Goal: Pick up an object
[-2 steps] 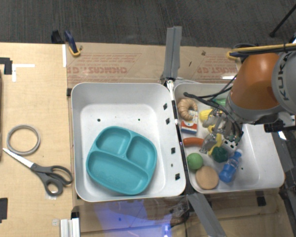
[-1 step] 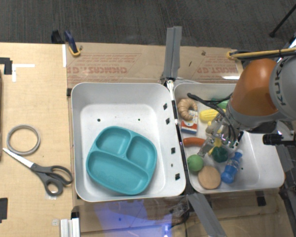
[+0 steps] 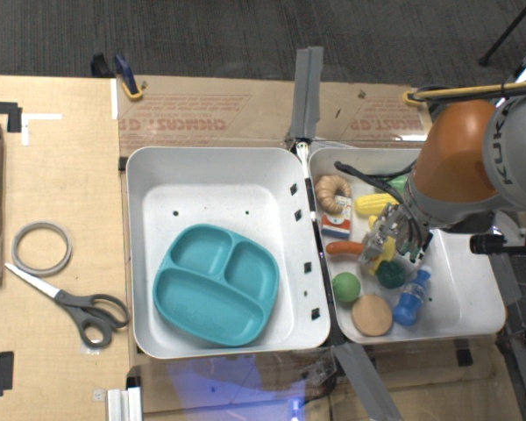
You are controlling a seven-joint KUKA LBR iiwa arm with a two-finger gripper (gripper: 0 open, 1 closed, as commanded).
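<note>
You have the gripper (image 3: 394,244) low in the right bin (image 3: 473,310), among the toys; whether its jaws are open or closed, you cannot tell; a green ball (image 3: 346,287), tan disc (image 3: 373,316) and blue bottle (image 3: 410,301) lie just beside it; the left bin (image 3: 149,182) holds a teal plate (image 3: 216,284).
</note>
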